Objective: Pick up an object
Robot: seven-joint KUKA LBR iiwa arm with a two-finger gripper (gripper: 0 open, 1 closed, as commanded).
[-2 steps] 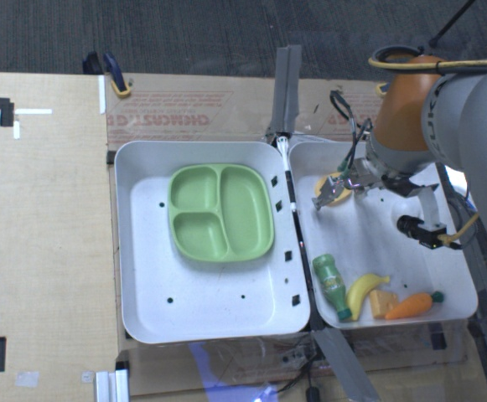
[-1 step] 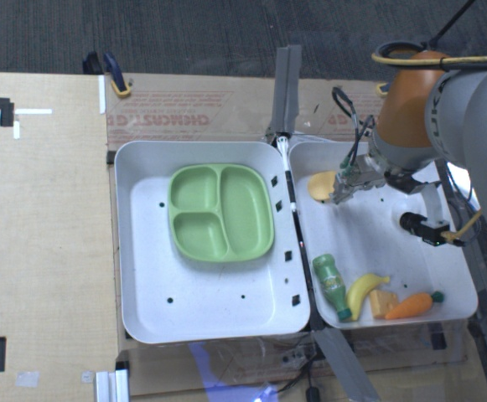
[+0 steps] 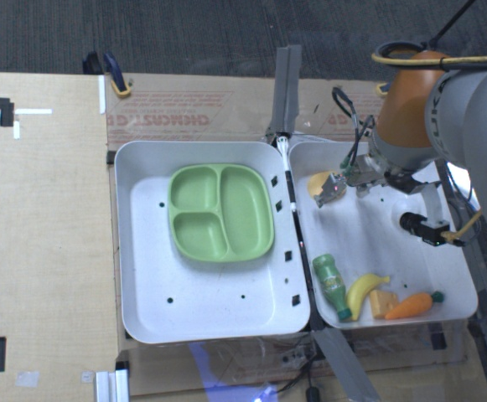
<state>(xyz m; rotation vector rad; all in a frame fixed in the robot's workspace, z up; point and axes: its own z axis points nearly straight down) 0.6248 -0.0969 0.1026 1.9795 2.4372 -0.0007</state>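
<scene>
— Two bins; where's my end effector (image 3: 334,189)?
— Over the right bin (image 3: 369,241), touching a yellow object (image 3: 317,182) at its far-left corner. I can't tell its finger state.

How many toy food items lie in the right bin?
5: a bottle, banana, bread piece and carrot near the front edge, and a yellow piece by the gripper. The arm may hide more.
</scene>
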